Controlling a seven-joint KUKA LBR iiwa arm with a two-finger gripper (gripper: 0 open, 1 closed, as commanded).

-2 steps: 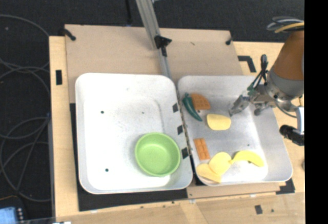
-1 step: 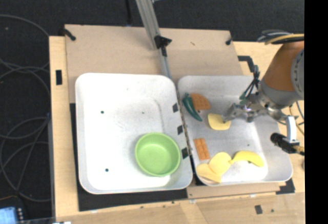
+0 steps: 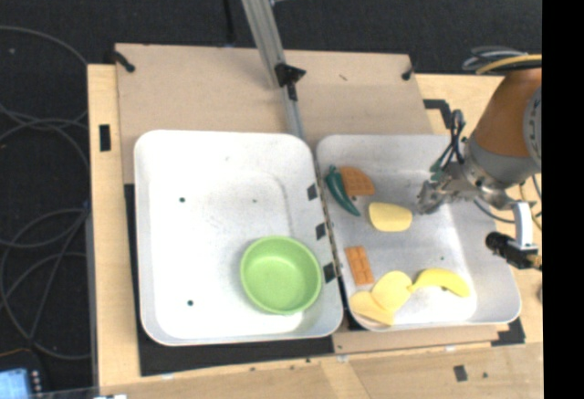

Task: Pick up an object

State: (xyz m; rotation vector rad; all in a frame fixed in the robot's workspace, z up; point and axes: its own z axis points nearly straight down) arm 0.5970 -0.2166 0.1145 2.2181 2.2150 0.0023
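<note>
Right white plastic bin (image 3: 474,155): end effector (image 3: 429,196), finger opening indiscernible, poised just right of a pale yellow rounded block (image 3: 390,217). Left white bin (image 3: 182,169): round green plastic bowl (image 3: 280,274) near its front right corner.

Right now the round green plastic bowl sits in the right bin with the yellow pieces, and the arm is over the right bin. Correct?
Not quite. The round green plastic bowl sits in the left shallow white bin, alone, apart from the yellow pieces. Those lie in the right shallow white bin, and the arm's gripper is indeed over that bin. The camera view shows it.
</note>
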